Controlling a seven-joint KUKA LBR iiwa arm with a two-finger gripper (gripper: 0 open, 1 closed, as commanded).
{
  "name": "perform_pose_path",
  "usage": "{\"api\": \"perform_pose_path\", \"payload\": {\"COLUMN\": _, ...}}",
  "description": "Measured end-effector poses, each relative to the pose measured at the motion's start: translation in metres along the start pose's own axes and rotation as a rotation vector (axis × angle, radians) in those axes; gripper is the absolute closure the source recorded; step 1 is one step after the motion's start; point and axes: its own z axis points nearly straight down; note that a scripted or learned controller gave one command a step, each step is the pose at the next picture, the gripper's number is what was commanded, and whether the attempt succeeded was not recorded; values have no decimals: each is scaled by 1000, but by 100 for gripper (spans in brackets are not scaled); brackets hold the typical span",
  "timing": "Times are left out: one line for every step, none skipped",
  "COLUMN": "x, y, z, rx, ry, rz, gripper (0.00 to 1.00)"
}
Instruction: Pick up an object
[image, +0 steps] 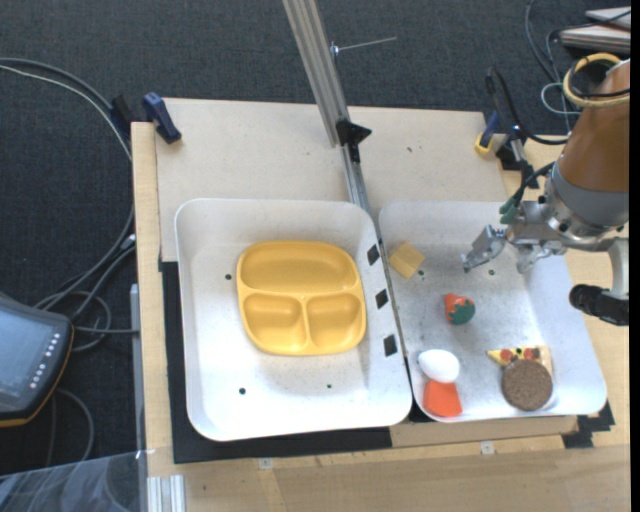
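Camera view gives you both bins side by side, the left bin (200, 300) carrying a yellow divided tray (300, 296) near its middle, the tray's single wide compartment toward twelve o'clock and its two smaller ones toward six.

Over in the right bin (560, 300), you have the gripper (503, 250) hanging above the upper part of the floor, the arm coming in from three o'clock. Its fingers stand apart, released, with nothing between them.

Look at what lies below. A tan cube (406, 261) sits at the bin's ten o'clock, just beside the dividing edge, turned so its corners point roughly up and down the view. The red and green fruit (459, 309) rests near the centre, at about seven o'clock from the gripper and apart from it; too round to show you a long axis. At six o'clock, a white egg (438, 365) touches an orange block (443, 399), the pair running twelve to six. At four o'clock, a brown round cookie (526, 385) lies flat with a pizza slice (518, 355) touching its top edge, the slice's long axis running nine to three.
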Motion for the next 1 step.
{"api": "perform_pose_path", "payload": {"x": 0, "y": 0, "z": 0, "rx": -1, "ry": 0, "rz": 0, "gripper": 0}}
